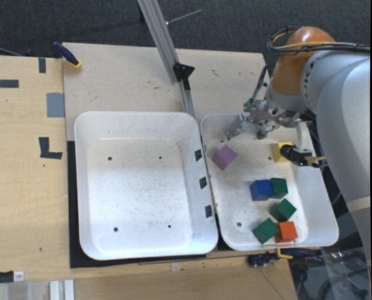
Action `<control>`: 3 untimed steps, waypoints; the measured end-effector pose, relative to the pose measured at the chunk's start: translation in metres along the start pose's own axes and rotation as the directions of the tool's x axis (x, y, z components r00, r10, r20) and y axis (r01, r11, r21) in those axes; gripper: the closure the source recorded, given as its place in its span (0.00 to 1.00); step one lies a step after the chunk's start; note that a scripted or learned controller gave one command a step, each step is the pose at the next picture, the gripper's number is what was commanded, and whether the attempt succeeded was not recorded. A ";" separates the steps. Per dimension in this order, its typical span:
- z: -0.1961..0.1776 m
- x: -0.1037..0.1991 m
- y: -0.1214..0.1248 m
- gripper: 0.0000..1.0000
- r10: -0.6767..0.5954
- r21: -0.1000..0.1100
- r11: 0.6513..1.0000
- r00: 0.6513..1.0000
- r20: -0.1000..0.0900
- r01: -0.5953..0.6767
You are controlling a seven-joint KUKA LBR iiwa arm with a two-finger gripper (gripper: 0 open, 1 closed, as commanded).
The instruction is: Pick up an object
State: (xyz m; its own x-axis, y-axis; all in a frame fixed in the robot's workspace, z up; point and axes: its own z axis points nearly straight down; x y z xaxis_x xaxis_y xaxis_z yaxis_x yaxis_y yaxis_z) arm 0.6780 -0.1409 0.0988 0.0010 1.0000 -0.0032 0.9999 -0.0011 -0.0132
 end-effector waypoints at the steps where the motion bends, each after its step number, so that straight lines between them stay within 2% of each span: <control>1: -0.010 0.001 0.000 1.00 -0.001 0.002 1.000 1.000 -0.001 0.001; 2: -0.074 0.002 -0.002 1.00 -0.002 -0.020 1.000 1.000 -0.002 0.002; 3: -0.129 0.002 -0.012 1.00 -0.001 -0.018 1.000 1.000 -0.002 0.001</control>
State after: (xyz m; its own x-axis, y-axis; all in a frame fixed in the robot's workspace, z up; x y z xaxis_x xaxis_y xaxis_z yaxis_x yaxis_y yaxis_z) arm 0.6676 -0.1383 0.2277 -0.0004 1.0000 -0.0010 1.0000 0.0004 0.0044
